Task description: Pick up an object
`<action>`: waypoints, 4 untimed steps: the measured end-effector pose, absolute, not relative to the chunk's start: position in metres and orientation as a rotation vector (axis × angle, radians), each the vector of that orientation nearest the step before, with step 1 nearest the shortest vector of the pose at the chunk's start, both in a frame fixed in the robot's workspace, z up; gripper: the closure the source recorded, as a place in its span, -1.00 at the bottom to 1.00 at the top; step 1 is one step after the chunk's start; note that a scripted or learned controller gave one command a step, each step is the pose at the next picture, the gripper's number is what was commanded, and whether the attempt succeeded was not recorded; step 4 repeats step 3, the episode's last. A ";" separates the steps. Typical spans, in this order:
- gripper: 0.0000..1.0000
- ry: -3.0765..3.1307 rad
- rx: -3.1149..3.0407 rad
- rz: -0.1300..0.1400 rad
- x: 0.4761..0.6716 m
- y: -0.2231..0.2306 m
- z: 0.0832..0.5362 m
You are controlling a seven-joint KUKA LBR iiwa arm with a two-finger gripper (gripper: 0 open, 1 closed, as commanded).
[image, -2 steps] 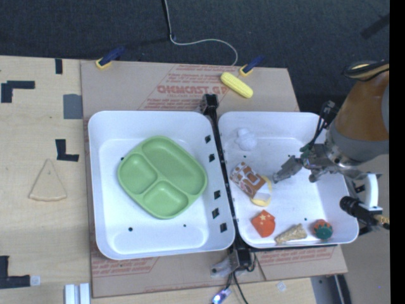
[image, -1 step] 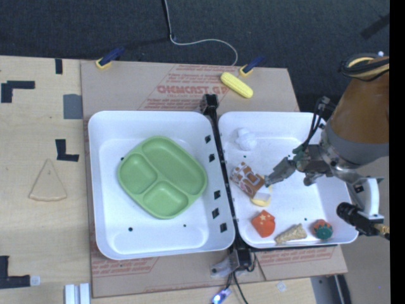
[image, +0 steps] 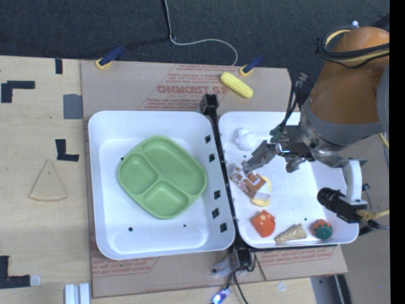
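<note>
**Over the right bin, nothing lifted yet**

In the right bin (image: 329,170), low over its left half: the gripper (image: 253,163), reaching in from the right below the grey arm (image: 345,116) with its orange band. Finger state impossible to tell; dark fingertips merge with clutter beneath. No object visibly held, so pick judged not yet done.

Just below the gripper, possibly touching: a brown-and-white packet (image: 248,182) on a yellow piece (image: 262,195). Just above: a small white crumpled thing (image: 243,138). Farther below, well apart: an orange-red block (image: 263,223), a tan wedge (image: 291,234), a small red-and-green toy (image: 323,228).

Far to the left, in the left bin (image: 104,170): a green divided plate (image: 162,177). Above, outside the bins: a yellow corn cob (image: 236,85).

Hidden or unclear: the contact between fingertips and packet; the bin's right side behind the arm.
</note>
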State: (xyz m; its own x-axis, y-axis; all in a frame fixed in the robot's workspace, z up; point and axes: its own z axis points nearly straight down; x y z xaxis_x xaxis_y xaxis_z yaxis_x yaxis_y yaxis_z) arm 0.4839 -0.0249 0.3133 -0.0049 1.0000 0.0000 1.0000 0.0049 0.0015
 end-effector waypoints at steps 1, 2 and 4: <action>-1.00 2.226 2.217 0.000 0.484 0.046 0.368; -1.00 2.225 2.218 -0.002 0.484 0.093 0.419; 1.00 2.226 2.218 -0.006 0.484 0.093 0.428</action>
